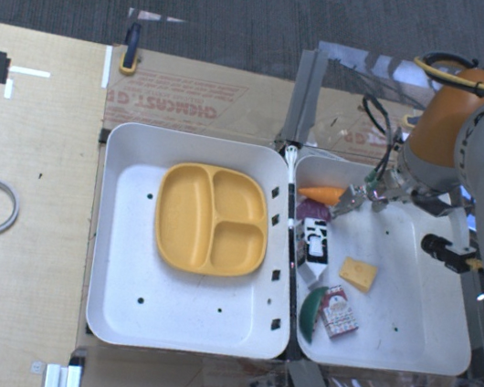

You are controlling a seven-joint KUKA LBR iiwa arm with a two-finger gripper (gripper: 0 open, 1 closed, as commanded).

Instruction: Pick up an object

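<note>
Orange carrot [321, 194] partly hidden behind the gripper [352, 201].

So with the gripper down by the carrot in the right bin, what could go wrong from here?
The carrot lies close to the bin wall, so the gripper may strike the wall or pinch badly. The purple item and black-and-white item crowd it, so one may get nudged or grabbed instead.

The 2 bins [111, 304] look like smooth, matt white plastic. The yellow tray [212, 220] is smooth plastic with a faint sheen. The bench [9, 304] shows pale matt wood grain; the board [193, 101] looks like brown cardboard.
</note>
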